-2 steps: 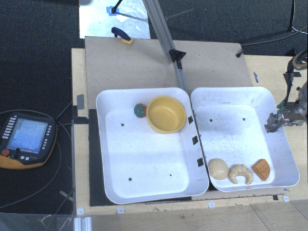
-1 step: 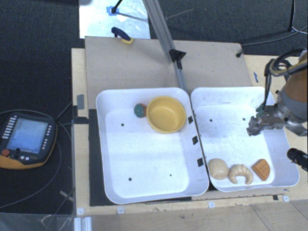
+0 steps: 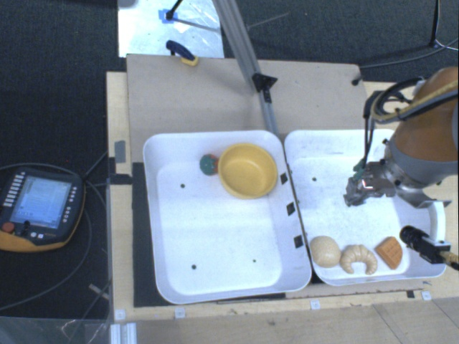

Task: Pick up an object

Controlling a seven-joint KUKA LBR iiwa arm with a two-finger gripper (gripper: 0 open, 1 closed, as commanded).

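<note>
My gripper [image 3: 356, 193] hangs over the middle of the right bin [image 3: 315, 153], above bare white floor. Nothing shows between its tips. Along that bin's front edge lie a pale round bun [image 3: 324, 251], a curved croissant [image 3: 359, 258] and a small orange waffle-like piece [image 3: 389, 251], all below and slightly right of the gripper. In the left bin [image 3: 165, 213] a yellow bowl [image 3: 247, 170] sits at the back right, with a small teal-and-brown ball [image 3: 209, 164] touching its left side.
A grey pole [image 3: 244, 45] slants across the back of the bench and ends in a black clamp near the bins' rear junction. A teach pendant [image 3: 37, 208] lies on the floor at the left. A yellow-and-blue clamp [image 3: 182, 52] rests at the bench's back edge.
</note>
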